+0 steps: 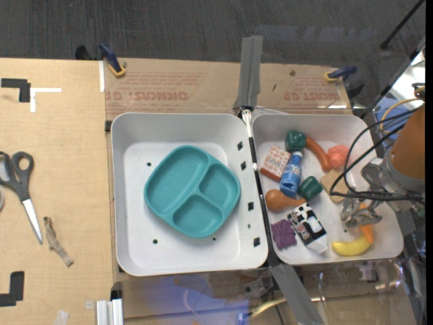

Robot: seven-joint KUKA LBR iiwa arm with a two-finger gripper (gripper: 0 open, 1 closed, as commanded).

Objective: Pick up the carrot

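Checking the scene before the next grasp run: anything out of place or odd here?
Nothing spilled or damaged. The toys crowd the right bin, while the left bin holds a teal divided plate, sitting skewed to the bin walls. Scissors lie loose on the bench outside the bins. The gripper hangs over the orange carrot beside the banana.

My arm [414, 147] wears an orange band; black cables [358, 156] loop beside my grey metal gripper [354, 212].

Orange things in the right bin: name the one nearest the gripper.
The small orange piece just under the gripper, above the banana. The long carrot lies far up the bin.
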